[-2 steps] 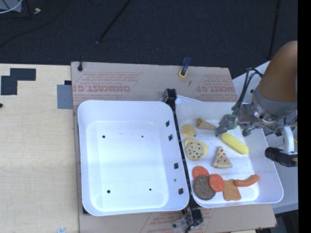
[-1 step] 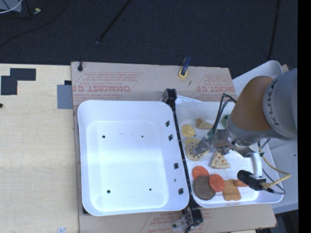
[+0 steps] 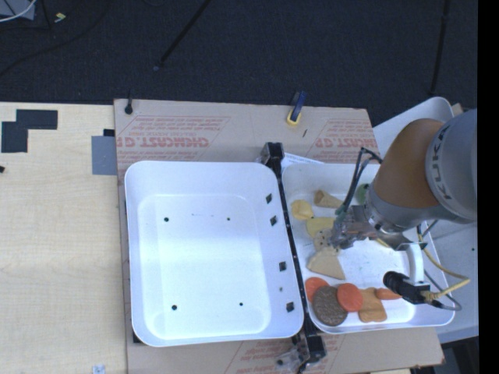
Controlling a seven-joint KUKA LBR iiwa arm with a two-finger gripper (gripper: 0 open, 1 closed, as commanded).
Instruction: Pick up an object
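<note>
Fingers of the gripper [image 3: 341,238], too blurred to tell their opening, sit low among yellow pieces [image 3: 318,226] beside a tan wedge [image 3: 327,266], with nothing visibly lifted yet.

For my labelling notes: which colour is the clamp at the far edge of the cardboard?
Blue and yellow: the clamp, seen in the camera view.

Left bin [image 3: 144,209]: smooth glossy white plastic. Right bin [image 3: 374,326]: same. Cardboard sheet [image 3: 210,127] beneath: matt brown, printed red. Tabletop [image 3: 54,240]: pale wood grain, matt. Arm [image 3: 456,162]: smooth grey shell, satin orange band [image 3: 405,166].
</note>
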